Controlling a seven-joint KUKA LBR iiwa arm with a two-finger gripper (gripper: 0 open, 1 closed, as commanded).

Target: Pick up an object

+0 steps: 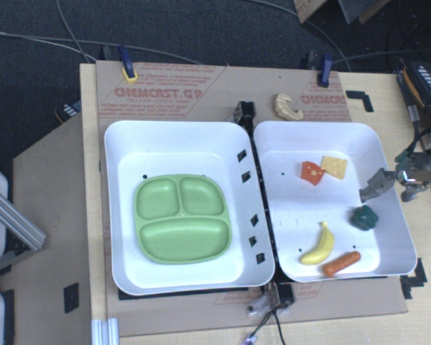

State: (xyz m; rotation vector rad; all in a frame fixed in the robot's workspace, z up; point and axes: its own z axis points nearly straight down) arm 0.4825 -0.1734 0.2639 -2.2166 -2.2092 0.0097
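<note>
The right bin (pixel 294 200) holds several small items. A red piece (pixel 311 172) and a yellow wedge (pixel 335 167) lie side by side near its far side. A banana (pixel 318 245) and an orange carrot-like piece (pixel 341 263) lie near the front rim. A dark green lump (pixel 364 218) sits by the right wall. My gripper (pixel 396 180) hovers over the bin's right rim, just above and right of the green lump, with nothing seen in its grasp.
The left bin (pixel 122 157) carries a green divided plate (pixel 182 218). A beige object (pixel 288 106) lies on the board behind the right bin. Blue clamps (pixel 128 67) (pixel 324 69) hold the board's far edge. Cables trail across the dark floor.
</note>
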